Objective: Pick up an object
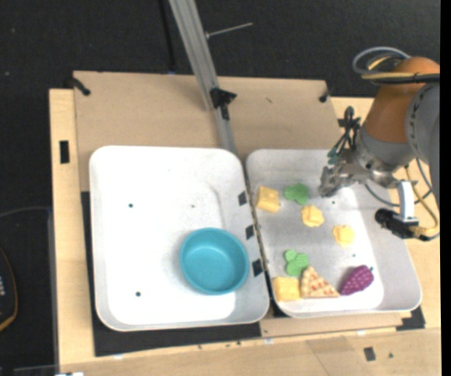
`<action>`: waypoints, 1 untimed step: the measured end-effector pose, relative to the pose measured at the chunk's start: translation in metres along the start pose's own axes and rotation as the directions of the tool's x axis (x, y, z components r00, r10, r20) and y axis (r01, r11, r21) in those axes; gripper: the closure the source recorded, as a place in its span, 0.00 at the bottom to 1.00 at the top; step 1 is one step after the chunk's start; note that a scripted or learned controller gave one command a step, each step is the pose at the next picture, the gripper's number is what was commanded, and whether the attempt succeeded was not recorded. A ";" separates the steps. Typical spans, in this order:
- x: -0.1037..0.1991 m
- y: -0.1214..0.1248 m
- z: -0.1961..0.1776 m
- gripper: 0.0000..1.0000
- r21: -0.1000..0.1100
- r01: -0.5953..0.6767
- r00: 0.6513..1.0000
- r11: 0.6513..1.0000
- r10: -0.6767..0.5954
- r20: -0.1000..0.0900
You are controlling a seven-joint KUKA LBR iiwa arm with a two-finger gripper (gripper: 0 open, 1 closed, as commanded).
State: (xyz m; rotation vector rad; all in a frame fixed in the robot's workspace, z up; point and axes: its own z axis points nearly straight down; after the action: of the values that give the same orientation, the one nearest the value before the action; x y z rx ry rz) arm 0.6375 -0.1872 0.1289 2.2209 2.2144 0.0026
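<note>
Your gripper [332, 180] hovers in the right bin [394, 276], near the green leaf [296, 193] (nearest target); I cannot tell its state. Dropping off-centre could nudge that flat leaf away.

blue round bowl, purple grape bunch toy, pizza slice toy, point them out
blue round bowl [211, 260], camera view, inner floor
purple grape bunch toy [356, 280], camera view, middle of the cluster
pizza slice toy [315, 283], camera view, centre of the wedge

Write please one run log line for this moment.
claw: above right bin, upper part | held: nothing seen | blue bowl: left bin | pick: not done
</note>
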 end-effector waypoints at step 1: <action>0.001 0.000 -0.045 1.00 -0.001 0.003 1.000 1.000 -0.003 -0.001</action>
State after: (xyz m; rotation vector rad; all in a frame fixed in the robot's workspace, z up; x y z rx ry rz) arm 0.6371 -0.1857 0.1736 2.2174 2.2178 0.0053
